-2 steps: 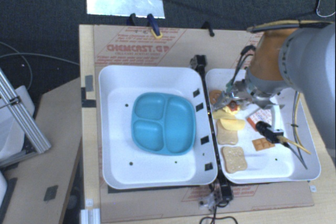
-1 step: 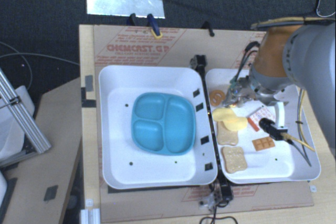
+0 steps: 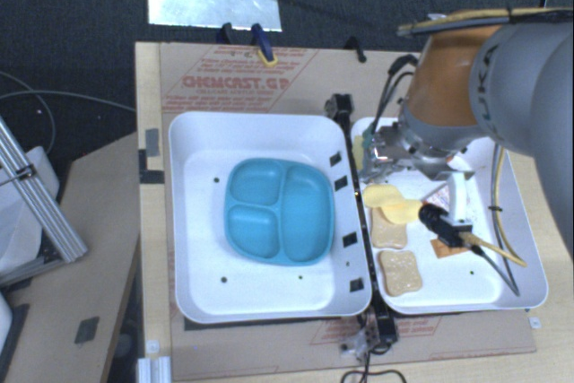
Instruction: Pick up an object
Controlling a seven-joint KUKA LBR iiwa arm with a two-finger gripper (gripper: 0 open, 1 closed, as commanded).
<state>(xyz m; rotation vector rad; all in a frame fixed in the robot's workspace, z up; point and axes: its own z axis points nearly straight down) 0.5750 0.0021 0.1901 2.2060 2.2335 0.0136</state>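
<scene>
Camera view, looking down: what lies around the gripper?

— It hangs over the far left corner of the right bin, under the grey arm, which hides that bin's far part. Just on its near side lie two yellow pieces, touching. Nearer still are two toast slices, one behind the other along the bin's left wall. A small orange-brown piece lies right of them.

— Is it open or closed?

— I cannot tell from here.

— And the left bin?

— A blue divided plate sits in its middle.

— Any writing?

— Red print on the cardboard under the bins, on the far side, reads "CHEMCAST GP". A blue clamp grips its far edge.
</scene>
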